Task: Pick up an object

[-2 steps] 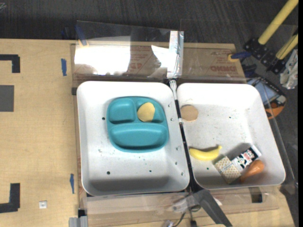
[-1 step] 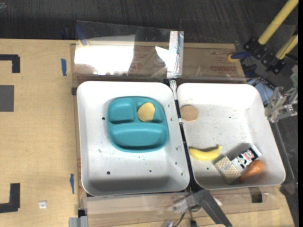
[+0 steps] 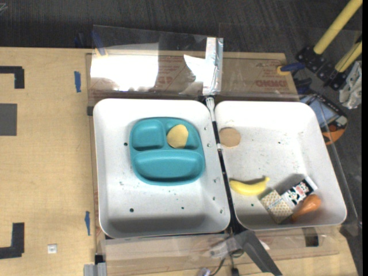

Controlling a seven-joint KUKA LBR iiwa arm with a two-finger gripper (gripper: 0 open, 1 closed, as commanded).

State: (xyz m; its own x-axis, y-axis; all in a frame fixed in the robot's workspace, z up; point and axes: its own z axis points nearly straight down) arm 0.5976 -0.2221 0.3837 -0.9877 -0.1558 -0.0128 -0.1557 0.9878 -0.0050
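In the left bin lies a teal divided plate, with a round yellow piece in its upper right compartment. The right bin holds a tan round disc near its upper left corner. A yellow banana lies toward that bin's lower left. Beside it stand a small patterned carton, a black-and-white carton and an orange piece, clustered at the lower right.
A clear plastic panel with a taped edge stands behind the left bin. Yellow-handled tools lie off the bench at the upper right. Cardboard covers the bench to the left.
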